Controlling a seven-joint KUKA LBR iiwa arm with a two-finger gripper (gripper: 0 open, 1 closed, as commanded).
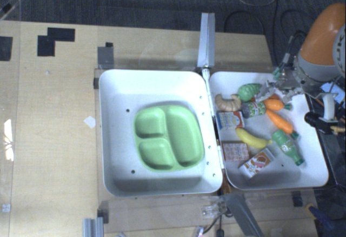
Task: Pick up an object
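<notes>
The right bin (pixel 313 173) holds several toy foods. A green vegetable (pixel 249 91) and a beige ginger-like piece (pixel 227 103) lie at the back left, with a small dark bottle (pixel 253 109) beside them. Two orange carrots (pixel 273 104) (pixel 280 122) sit in the middle. A yellow banana (pixel 252 138), a green bottle (pixel 286 147) and a red-and-white juice carton (pixel 255 164) lie toward the front. My gripper (pixel 277 91) hangs low over the bin's back part, just above the upper carrot and right of the green vegetable.
The left bin (pixel 116 90) carries a green divided plate (pixel 168 137). Two flat printed packets (pixel 230 120) (pixel 234 151) lie along the right bin's left wall. A metal divider post (pixel 206 41) stands between the bins. Cables (pixel 281 19) trail behind the right bin.
</notes>
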